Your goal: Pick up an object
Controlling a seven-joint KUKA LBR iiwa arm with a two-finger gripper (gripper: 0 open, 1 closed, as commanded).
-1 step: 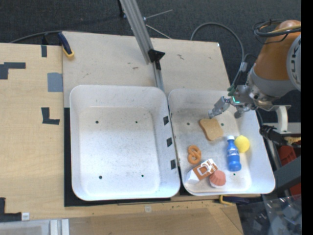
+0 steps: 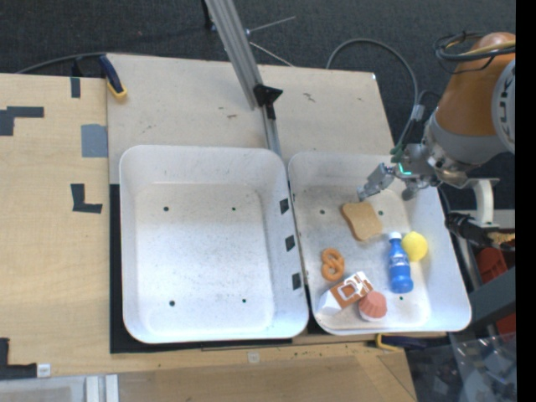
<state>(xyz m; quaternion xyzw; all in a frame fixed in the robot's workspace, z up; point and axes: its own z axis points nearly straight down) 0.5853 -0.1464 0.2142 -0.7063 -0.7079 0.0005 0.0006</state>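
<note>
The right bin [image 2: 322, 182] holds a tan slice of toast [image 2: 362, 220], an orange pretzel [image 2: 332, 264], a blue bottle [image 2: 399, 265], a yellow lemon [image 2: 414, 244], a small orange-and-white box [image 2: 351, 289] and a red-and-white strawberry-like piece [image 2: 373, 306]. My gripper [image 2: 389, 182] hangs over the bin's far right part, just above and right of the toast. Its fingers are spread apart, and nothing sits between them.
The left bin [image 2: 134, 224] lies beside the right one, with black clips along the shared wall. A slanted metal pole [image 2: 239, 48] rises behind the bins. A cable loops over the bench at the back right. Blue and yellow clamp at the far left.
</note>
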